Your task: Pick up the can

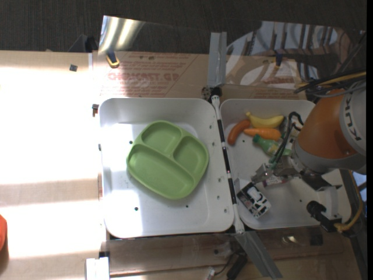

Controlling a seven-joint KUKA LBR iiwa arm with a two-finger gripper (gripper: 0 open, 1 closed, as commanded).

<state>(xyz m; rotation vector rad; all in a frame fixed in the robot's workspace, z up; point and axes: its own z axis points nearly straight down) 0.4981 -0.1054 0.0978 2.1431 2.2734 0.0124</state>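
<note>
The can (254, 200) lies on its side at about 7 o'clock in the right bin (303, 221), close to the wall dividing it from the left bin (116, 174), which holds a green tray (168, 167). The gripper (269, 175) hangs just above the can at its 1 o'clock; whether it is released or clenched I cannot tell. My judgement: it should shift toward 7 o'clock, straddle the can's narrow width, descend fully, then clamp, avoiding the toy food (262, 127) at 12 o'clock.
</note>
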